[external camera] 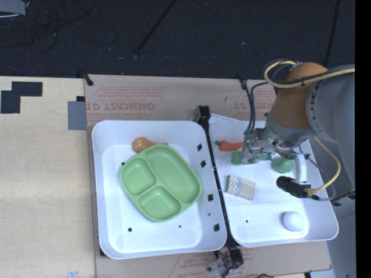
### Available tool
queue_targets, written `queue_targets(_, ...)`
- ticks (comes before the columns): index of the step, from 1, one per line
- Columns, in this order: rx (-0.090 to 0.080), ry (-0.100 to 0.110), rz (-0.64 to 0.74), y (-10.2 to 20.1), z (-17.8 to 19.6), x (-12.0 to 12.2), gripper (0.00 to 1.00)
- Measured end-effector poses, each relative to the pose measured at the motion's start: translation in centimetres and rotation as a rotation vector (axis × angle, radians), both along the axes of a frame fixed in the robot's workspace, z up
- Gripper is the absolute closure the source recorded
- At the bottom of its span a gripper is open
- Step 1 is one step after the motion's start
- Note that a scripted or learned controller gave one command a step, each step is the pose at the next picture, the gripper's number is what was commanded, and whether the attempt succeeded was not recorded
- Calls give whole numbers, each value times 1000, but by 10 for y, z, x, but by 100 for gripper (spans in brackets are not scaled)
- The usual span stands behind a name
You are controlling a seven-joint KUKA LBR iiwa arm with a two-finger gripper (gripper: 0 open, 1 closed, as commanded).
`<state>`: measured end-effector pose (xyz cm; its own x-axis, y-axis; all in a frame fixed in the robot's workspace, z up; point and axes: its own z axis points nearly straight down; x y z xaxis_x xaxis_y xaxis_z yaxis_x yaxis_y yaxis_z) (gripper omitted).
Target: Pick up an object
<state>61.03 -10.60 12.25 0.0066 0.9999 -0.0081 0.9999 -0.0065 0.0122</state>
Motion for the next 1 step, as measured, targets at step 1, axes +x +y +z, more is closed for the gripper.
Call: queue_targets(1,8,10,1,-7,61,-2,100)
